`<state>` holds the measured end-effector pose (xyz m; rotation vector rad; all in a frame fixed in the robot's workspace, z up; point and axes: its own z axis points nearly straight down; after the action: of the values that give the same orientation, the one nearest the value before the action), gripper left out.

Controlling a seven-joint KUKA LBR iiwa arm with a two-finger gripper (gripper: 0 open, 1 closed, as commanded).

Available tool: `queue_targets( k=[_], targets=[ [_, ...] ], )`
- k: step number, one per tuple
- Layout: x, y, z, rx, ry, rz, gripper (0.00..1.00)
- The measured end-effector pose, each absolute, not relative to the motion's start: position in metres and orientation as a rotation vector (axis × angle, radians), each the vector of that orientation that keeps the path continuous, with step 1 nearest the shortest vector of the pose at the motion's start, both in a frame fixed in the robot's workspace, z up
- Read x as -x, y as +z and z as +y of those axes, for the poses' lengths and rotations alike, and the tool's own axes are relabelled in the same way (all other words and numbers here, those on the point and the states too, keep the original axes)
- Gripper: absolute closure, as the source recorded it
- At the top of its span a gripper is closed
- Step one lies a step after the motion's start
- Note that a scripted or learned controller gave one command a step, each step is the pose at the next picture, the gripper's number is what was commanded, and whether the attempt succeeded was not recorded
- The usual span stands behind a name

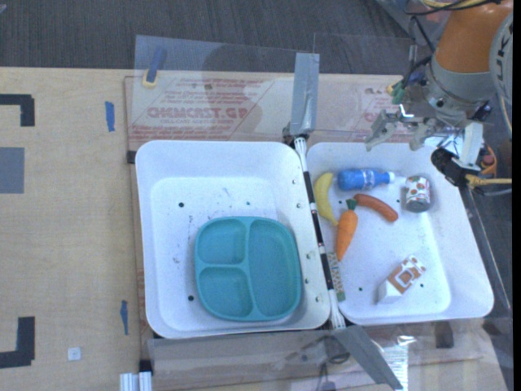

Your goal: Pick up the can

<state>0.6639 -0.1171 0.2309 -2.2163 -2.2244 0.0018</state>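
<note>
Can (417, 193) lay on its side near the far right corner of the right bin (468, 300), clear of the gripper. Gripper (399, 131) hung above that bin's far edge with its fingers spread apart and nothing between them. Along the bin's far side sat a blue bottle (363, 178), a sausage (376, 206), a banana (325, 196) and a carrot (346, 230). A small carton (403, 277) rested toward the near edge. The left bin (163, 177) carried a teal divided plate (247, 269).
</note>
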Motion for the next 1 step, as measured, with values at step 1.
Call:
queue_targets(
  k=[1],
  targets=[
    [-0.6511, 0.2150, -0.1704, 2.008, 0.002, -2.415, 0.00]
  ],
)
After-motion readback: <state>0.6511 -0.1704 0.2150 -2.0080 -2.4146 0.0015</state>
